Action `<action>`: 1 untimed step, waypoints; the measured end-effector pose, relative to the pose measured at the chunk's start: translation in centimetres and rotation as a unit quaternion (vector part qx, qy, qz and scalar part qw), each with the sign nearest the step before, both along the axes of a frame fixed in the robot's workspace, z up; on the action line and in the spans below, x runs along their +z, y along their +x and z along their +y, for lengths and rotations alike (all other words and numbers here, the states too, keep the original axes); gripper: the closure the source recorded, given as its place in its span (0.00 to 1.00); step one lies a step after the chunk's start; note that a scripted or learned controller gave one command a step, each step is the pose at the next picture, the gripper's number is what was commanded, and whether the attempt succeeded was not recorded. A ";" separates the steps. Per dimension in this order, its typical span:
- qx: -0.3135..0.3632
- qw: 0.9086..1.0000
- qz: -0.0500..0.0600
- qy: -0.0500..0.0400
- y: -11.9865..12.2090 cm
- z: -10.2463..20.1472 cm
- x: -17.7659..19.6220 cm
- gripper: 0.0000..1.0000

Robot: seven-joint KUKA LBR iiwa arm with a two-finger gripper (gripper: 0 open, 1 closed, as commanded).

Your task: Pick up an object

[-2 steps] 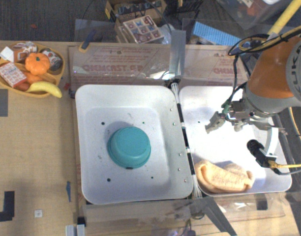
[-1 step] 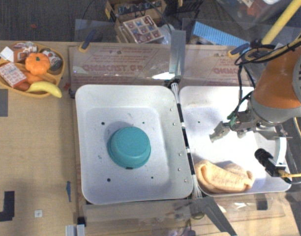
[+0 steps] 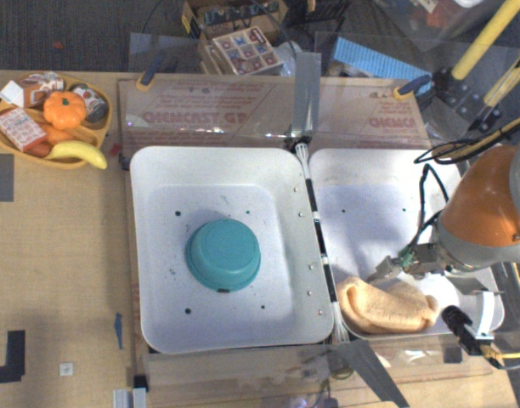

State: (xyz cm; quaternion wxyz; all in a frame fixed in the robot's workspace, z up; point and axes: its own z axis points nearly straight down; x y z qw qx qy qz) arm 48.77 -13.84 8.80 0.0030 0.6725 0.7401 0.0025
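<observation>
Bread [image 3: 387,307] lies just below the hand [image 3: 402,264].

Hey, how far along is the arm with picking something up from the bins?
Nothing looks lifted yet. The teal bowl sits upside down on the floor of the left bin. The tan bread-like object lies in the near corner of the right bin. In hand: the tool is low at the object's far edge. Left: a clear grasp and the lift.
</observation>
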 end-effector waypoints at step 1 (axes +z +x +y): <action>0.029 1.000 0.003 0.000 4.7 7.1 9.7 0.00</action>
